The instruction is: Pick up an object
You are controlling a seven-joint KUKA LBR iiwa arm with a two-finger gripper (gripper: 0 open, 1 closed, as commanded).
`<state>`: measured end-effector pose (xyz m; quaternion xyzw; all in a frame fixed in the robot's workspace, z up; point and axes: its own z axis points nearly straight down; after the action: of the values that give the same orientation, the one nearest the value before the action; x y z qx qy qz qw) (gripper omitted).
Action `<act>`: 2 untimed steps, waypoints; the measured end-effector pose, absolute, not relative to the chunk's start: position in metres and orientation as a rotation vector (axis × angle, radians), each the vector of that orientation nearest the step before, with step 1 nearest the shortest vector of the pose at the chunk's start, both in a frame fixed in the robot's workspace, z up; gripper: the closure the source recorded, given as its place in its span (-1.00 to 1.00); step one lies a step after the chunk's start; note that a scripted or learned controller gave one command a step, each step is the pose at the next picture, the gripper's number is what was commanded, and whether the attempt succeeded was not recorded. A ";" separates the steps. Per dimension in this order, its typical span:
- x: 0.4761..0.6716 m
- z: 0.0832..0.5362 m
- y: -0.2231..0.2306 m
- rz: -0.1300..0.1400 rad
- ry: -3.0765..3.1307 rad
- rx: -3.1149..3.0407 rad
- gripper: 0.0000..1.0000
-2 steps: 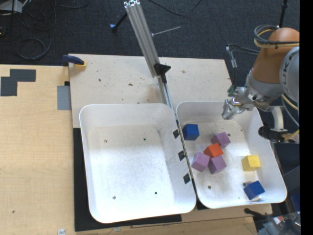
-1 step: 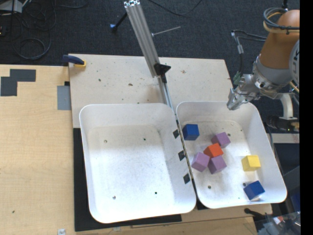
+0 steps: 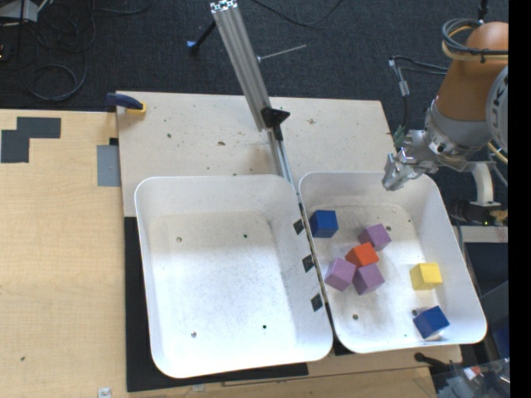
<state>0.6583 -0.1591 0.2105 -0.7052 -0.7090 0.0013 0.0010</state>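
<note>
The gripper (image 3: 397,175) hangs over the back rim of the right bin (image 3: 465,305), carrying nothing; whether it is spread or pressed together cannot be told from this angle. The blocks all lie in that bin: a blue block (image 3: 323,222) near the divider, a yellow block (image 3: 426,275) and a second blue block (image 3: 431,321) toward the near right corner, and a tight cluster of three purple blocks (image 3: 355,264) around an orange block (image 3: 362,254). They look like small, rigid, light cubes, probably foam or wood. The yellow one stands apart, so closing on two opposite flat faces there seems the easiest hold. The left bin (image 3: 166,305) sits alongside.
</note>
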 end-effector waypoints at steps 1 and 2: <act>0.645 0.212 -0.111 0.003 -2.222 -2.214 1.00; 0.619 0.205 -0.065 0.003 -2.219 -2.220 1.00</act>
<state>0.6193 -0.0650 0.2046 -0.7073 -0.7070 0.0009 0.0013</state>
